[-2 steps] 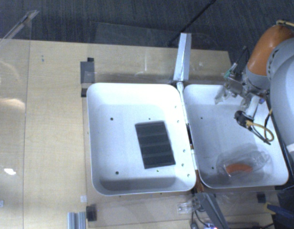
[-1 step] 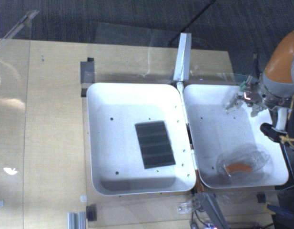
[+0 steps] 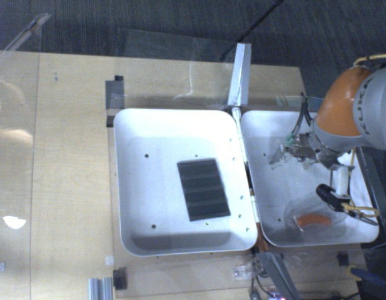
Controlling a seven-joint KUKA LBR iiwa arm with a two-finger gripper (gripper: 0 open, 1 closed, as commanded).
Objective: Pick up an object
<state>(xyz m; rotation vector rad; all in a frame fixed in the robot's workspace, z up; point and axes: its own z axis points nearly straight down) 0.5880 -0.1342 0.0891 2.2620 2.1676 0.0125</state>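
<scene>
surface point(image 3: 61, 186): pale wood, carries two shallow white bins side by side, rims touching at the middle.
left bin point(image 3: 149, 186): holds one thing only, a black ribbed pad point(image 3: 204, 189).
black ribbed pad: flat on the bin floor, about mid-bin and a bit toward the right edge; long side slightly skewed to the bin edges; apart from all walls.
right bin point(image 3: 268, 192): holds an orange thing point(image 3: 315, 220) near the near edge, toward the near-right corner.
orange thing: small, oval, lying flat; something clear seems to sit round it, too blurry to say what.
arm point(image 3: 343, 108): grey with orange band, enters over the right bin's far-right corner.
tool point(image 3: 288, 154): over the far half of the right bin, near its middle; well apart from the orange thing and from the pad.
tool state: cannot tell if open or closed; nothing visibly held.
metal bar point(image 3: 241, 74): at the far edge, where the two bins meet.
</scene>
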